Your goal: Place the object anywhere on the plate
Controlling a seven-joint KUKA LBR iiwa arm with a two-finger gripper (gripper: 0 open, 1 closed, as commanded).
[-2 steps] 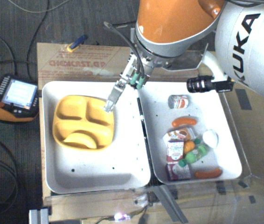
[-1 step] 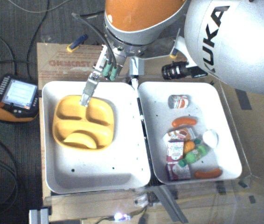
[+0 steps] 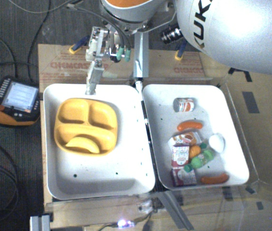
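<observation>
Yellow compartmented plastic plate (image 3: 86, 127) sits in the left bin's (image 3: 54, 177) far half, while the gripper (image 3: 92, 88), fingers apparently pressed together, empty, hovers at the far rim, so picking likely comes next.

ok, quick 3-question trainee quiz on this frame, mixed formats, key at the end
1. True or false: the yellow plate sits in the left bin.
2. Which lies nearest the right bin's far wall: A) can B) white egg C) green bottle?
3. Fill in: the gripper hangs over the left bin's ___ edge.

Key: 1 true; 2 A; 3 far.
</observation>
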